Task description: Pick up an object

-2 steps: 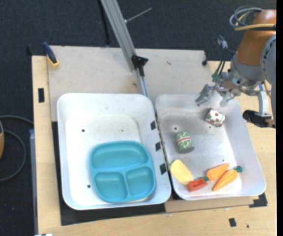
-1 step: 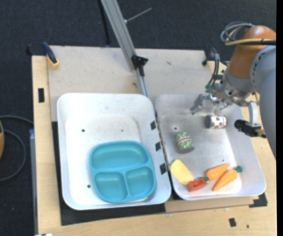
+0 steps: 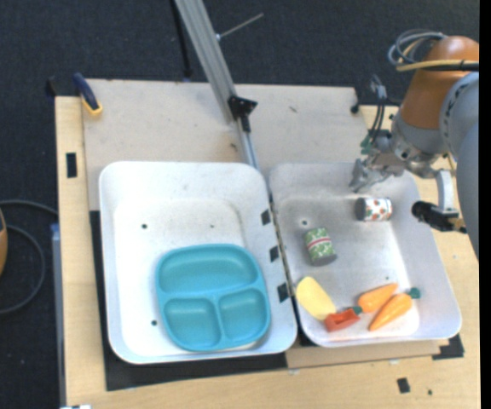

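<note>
My gripper (image 3: 367, 175) hangs over the far side of the right bin (image 3: 437, 267), with the arm coming in from the right. Just below it in the view, and apart from it, a small white and red can (image 3: 373, 209) lies on its side. A green patterned can (image 3: 320, 244) stands near the bin's middle. At the near edge lie a yellow piece (image 3: 314, 296), a small red piece (image 3: 341, 319) and two orange carrots (image 3: 387, 306). I see nothing held in the gripper.
The left bin (image 3: 130, 194) holds a teal divided plate (image 3: 214, 296) in its near half. A grey metal bar (image 3: 207, 45) slants down from the top to the gap between the bins. Bare bench lies behind both bins.
</note>
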Controlling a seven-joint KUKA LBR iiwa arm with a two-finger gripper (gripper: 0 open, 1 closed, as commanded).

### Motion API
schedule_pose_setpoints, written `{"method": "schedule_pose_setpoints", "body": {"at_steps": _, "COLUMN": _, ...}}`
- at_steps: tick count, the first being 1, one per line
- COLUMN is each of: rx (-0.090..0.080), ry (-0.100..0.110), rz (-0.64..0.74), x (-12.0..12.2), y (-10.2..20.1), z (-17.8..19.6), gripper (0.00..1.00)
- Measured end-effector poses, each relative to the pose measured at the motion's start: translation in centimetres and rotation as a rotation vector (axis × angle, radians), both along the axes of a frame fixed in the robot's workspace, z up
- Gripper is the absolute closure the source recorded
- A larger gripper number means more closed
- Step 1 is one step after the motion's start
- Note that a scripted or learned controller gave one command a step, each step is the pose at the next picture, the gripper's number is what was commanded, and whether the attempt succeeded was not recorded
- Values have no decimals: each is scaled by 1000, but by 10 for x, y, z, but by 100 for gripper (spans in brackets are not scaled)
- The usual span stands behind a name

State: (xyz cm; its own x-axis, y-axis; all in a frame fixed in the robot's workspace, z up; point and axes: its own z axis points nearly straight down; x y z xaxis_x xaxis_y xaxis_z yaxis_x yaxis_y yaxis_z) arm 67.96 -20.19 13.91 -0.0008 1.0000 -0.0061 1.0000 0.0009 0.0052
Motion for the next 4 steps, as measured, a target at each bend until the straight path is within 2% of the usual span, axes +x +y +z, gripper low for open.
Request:
{"method": "schedule_pose_setpoints", "body": {"at_steps": 2, "rx": 3, "ry": -3, "rz": 2, "x": -2, "y": -9, "z": 105, "gripper": 100}}
{"method": "schedule_pose_setpoints", "body": {"at_steps": 3, "rx": 6, "ry": 4, "rz": 5, "x": -7, "y": 51, "z": 99, "gripper": 100}}
{"method": "schedule_pose_setpoints", "body": {"at_steps": 4, "rx": 6, "ry": 5, "rz": 5, "x": -17, "y": 99, "z": 94, "gripper": 100}}
